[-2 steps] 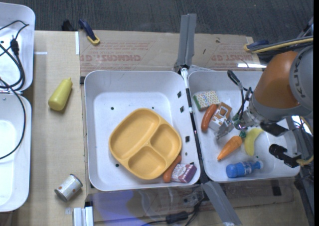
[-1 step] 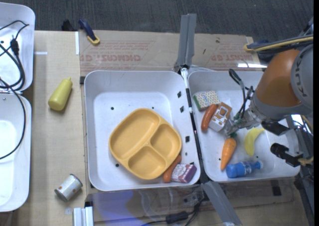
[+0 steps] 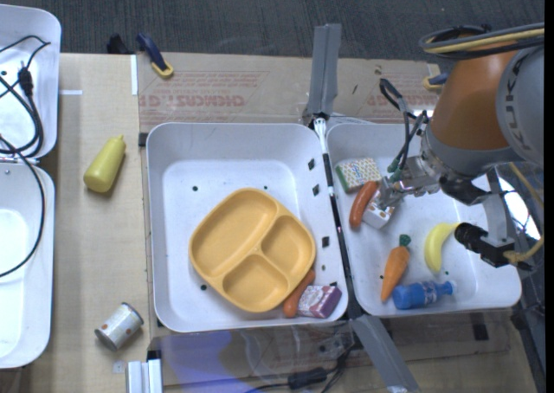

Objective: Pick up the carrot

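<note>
The carrot [image 3: 395, 268] is orange with a green top. It lies in the right bin [image 3: 485, 296], near the front, pointing toward the front edge. My gripper [image 3: 383, 201] hangs over the same bin's left half, up and to the left of the carrot and apart from it. It is right beside a reddish sausage [image 3: 362, 202] and just above a small pale block [image 3: 376, 215]. Nothing of the carrot is covered.
The right bin also holds a green-and-white box [image 3: 357, 172], a banana [image 3: 438, 246] and a blue bottle [image 3: 422, 294]. The left bin [image 3: 173, 209] holds a yellow divided plate [image 3: 253, 248], another sausage [image 3: 296, 298] and a purple packet [image 3: 321, 300]. A yellow bottle [image 3: 105, 164] and a can [image 3: 119, 325] lie on the bench.
</note>
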{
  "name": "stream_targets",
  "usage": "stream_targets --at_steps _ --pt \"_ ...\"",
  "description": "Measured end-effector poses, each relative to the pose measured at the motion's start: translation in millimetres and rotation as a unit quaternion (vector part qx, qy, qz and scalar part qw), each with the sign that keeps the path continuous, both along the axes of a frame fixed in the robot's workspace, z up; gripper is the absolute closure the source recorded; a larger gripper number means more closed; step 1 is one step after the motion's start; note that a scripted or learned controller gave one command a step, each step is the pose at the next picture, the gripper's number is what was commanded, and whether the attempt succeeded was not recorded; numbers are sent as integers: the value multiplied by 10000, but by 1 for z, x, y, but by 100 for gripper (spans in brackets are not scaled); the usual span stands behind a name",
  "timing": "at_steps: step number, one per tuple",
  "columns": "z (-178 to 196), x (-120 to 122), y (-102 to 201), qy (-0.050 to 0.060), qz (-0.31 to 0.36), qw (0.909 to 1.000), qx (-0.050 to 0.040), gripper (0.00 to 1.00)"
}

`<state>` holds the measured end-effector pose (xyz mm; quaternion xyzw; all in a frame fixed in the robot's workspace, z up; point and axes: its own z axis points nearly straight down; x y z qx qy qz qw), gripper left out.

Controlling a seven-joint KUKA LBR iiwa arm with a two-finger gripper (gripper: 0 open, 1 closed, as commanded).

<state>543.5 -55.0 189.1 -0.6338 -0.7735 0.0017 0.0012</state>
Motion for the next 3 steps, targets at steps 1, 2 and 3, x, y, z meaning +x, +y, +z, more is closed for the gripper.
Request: stream_targets --at_steps 1,2,3 --pt "0 0 0 3 0 10000 -1 0" --pt "-101 -35 -63 8 -1516 9884 -3 0" --pt "-95 -36 -64 36 -1525 9883 -2 100"
